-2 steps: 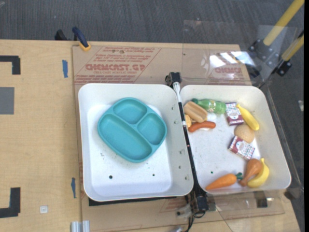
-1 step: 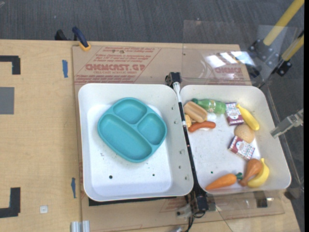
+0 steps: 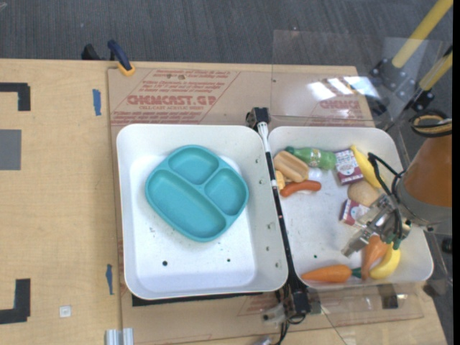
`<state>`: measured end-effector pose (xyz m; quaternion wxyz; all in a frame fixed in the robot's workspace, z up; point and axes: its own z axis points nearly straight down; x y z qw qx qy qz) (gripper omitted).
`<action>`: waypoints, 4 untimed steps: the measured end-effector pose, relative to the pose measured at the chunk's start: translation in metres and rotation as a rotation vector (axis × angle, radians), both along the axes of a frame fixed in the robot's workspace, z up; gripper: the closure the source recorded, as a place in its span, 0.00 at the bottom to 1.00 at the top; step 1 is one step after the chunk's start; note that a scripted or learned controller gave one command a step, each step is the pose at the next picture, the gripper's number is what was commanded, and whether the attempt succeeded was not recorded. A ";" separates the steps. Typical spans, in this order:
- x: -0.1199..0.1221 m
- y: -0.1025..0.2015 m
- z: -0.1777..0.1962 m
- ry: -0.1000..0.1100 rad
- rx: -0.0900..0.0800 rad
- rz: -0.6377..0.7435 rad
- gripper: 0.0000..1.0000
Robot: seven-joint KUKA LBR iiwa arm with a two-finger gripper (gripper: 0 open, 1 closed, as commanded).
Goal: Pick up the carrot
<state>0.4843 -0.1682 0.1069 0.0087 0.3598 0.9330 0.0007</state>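
Down at the front, a knot of black fittings and cables sits just below the right bin, at the seam where it meets the left bin. Just inside the right bin's near wall lies the carrot, flat on its side, pointed end toward the seam, nothing gripping it. Right of it, in the bin's near right corner, a yellow banana leans against a second, shorter orange piece.

And there's the gripper, low over the bin's right half, angled down toward the seam, its tip just beside that shorter orange piece and a little above the carrot. Open or closed? Cannot tell from this angle, and nothing is plainly held. The arm comes in over the bin's right wall, its orange band bulking large there.

Further back in the bin: a red-and-white sachet, a tan lump, a red pepper, a hot dog, a green bottle and another banana.

Left of the right bin, the other bin carries a teal divided plate. Both rest on a printed cardboard sheet over the wooden bench. Beyond the right bin's far wall, grey carpet.
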 end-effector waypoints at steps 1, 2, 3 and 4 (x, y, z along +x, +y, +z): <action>0.004 -0.001 0.012 -0.014 -0.004 -0.004 1.00; -0.002 0.018 -0.016 0.007 0.007 -0.374 1.00; 0.095 0.018 -0.016 -0.002 0.006 -0.313 1.00; 0.093 0.019 -0.018 0.005 0.009 -0.312 0.00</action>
